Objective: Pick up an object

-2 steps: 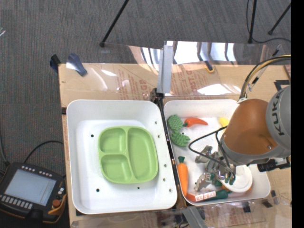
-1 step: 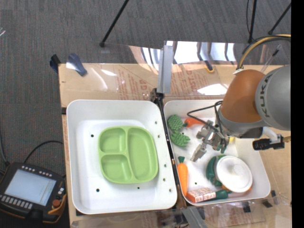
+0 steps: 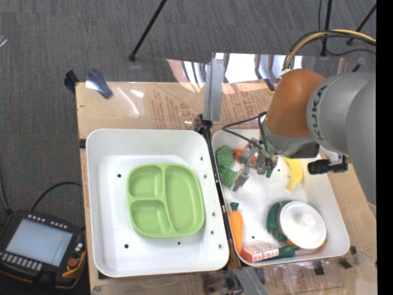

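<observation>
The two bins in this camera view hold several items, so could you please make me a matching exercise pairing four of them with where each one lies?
Things:
1. green divided plate
2. toy carrot
3. banana
4. white lid

Places:
A. right bin, far side, next to the arm's wrist
B. left bin, in its middle
C. right bin, near side, on top of a dark green pot
D. right bin, along the wall it shares with the left bin

Pairs: 1-B, 2-D, 3-A, 4-C
</observation>
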### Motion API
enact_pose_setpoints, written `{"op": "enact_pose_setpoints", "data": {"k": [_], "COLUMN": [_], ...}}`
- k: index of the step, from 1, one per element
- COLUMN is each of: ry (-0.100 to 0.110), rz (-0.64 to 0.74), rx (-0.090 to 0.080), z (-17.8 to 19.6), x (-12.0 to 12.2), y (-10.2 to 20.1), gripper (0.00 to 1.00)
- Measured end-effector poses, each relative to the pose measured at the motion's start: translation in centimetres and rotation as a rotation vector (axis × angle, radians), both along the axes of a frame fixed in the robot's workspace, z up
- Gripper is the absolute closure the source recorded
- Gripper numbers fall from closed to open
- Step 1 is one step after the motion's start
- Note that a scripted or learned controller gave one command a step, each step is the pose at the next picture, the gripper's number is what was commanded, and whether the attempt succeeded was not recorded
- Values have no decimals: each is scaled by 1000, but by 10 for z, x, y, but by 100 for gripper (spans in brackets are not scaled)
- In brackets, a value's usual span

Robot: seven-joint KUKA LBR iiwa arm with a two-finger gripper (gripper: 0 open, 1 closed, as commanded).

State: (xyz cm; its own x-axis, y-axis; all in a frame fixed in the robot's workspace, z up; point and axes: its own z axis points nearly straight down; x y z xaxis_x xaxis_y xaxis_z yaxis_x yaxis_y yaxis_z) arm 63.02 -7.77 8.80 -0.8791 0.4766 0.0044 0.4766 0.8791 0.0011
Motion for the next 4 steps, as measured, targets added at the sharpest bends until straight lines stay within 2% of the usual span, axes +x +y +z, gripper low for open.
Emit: {"op": "enact_pose_setpoints", "data": {"k": [1, 2, 3, 4], "ry": [-4, -2, 6, -2], "rz": [109, 12, -68, -105], "rx": [-4, -1, -4, -3], "z": [1, -1, 0, 0], "x": [-20, -12, 1, -14], "y": [-81, -16, -13, -4], "gripper": [0, 0, 0, 0]}}
